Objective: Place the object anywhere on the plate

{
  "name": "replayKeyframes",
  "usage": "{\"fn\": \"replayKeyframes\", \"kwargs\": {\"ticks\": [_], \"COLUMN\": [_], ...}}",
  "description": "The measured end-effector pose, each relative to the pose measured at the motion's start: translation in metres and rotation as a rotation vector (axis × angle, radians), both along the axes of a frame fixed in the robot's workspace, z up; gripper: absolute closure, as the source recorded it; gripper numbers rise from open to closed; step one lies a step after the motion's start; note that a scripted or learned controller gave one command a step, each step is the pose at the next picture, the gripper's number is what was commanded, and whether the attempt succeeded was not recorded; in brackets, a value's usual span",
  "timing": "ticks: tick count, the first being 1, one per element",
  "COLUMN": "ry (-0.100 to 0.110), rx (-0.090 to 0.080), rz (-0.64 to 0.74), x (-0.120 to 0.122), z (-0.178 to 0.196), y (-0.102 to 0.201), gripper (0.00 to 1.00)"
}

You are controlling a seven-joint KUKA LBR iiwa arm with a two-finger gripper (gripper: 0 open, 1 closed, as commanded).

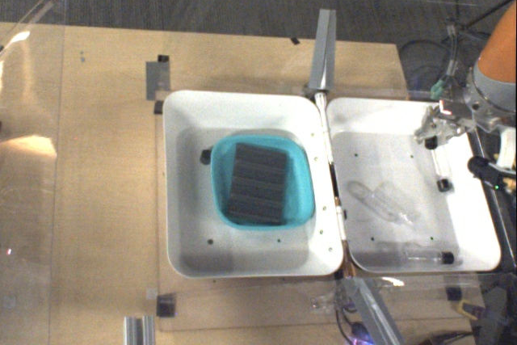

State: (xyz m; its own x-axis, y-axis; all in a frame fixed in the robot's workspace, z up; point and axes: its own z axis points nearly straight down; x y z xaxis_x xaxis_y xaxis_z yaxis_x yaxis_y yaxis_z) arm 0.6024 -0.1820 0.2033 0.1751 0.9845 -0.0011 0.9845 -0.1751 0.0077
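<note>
A teal plate (301,191) sits in the left bin (182,198). A dark grey ribbed block (256,180) lies flat on the plate, about at its centre. My gripper (437,164) hangs over the right part of the right bin (355,141), far from the plate and the block. Its fingers stand apart, open, with nothing between them. The arm's orange band (499,52) shows at the right edge.
A clear plastic piece (383,202) lies in the middle of the right bin and another clear piece (424,256) near its front rim. A grey post (323,48) stands behind the seam between the bins. Cables run at the far right.
</note>
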Motion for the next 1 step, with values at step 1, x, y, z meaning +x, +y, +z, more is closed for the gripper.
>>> {"fn": "replayKeyframes", "kwargs": {"ticks": [1], "ry": [0.003], "rx": [0.002], "rz": [0.132], "x": [-0.0095], "z": [-0.0485], "y": [0.0746], "gripper": [1.0]}}
